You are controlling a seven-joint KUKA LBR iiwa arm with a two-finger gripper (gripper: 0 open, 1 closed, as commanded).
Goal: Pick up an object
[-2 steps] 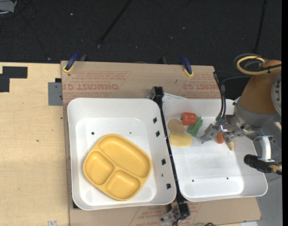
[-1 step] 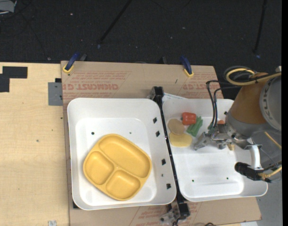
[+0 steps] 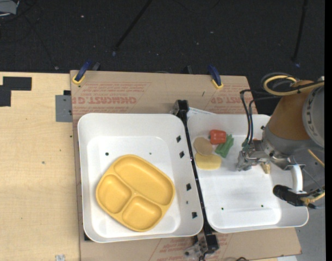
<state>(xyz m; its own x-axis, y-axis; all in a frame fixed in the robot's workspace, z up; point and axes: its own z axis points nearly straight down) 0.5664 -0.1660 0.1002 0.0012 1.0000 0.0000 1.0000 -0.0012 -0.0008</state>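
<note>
Nearest you, the yellow tray (image 3: pixel 135 192) sits in the left bin (image 3: pixel 89 140), well left of your gripper (image 3: pixel 245 162). The gripper hangs low over the right bin (image 3: pixel 247 211); you can't tell how its tips stand. Just left of it lie a green piece (image 3: pixel 226 145), a red piece (image 3: pixel 217 136), a tan disc (image 3: pixel 202 144) and a yellow block (image 3: pixel 208 162).

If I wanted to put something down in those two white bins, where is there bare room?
The right bin has a bare floor across its near half, below the yellow piece. Its far left corner is crowded with the tan disc, red piece and green piece, with the tool beside them. In the left bin, the yellow tray leaves only a far strip.
</note>
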